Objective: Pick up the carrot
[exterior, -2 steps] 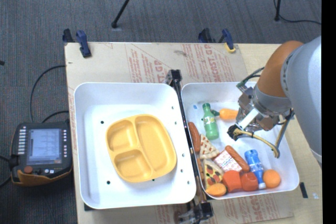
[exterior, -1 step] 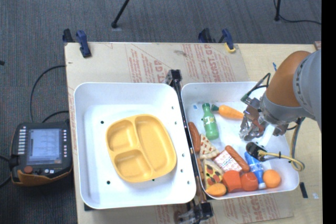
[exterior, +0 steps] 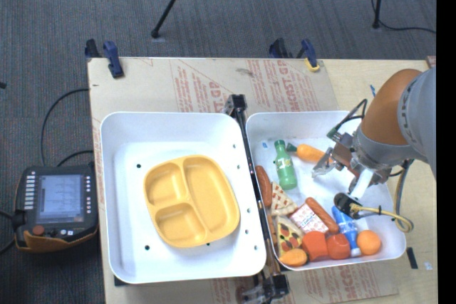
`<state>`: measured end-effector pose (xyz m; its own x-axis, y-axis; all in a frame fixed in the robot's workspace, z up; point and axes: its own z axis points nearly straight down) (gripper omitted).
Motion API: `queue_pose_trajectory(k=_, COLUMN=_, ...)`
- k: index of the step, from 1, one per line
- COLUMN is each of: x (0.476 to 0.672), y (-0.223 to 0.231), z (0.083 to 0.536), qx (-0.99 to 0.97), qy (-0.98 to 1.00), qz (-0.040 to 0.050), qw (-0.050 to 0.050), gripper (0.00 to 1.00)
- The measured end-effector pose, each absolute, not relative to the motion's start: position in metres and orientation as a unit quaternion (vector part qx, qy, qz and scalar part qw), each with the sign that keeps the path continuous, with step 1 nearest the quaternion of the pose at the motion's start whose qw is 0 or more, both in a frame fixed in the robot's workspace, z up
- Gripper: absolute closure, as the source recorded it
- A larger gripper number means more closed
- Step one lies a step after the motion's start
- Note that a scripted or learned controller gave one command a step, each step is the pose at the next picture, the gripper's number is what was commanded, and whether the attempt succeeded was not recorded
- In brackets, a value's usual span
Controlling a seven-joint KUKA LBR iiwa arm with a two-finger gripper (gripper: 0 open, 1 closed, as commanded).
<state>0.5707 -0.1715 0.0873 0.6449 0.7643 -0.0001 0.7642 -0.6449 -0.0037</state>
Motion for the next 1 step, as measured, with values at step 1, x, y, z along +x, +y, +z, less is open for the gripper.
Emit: queue_pose_trajectory(k=1, x=0.6243, y=-0.1743, z=0.0875, qx=-0.962, qy=-0.275, qz=0.0008, qw=0.001, gripper=0.0)
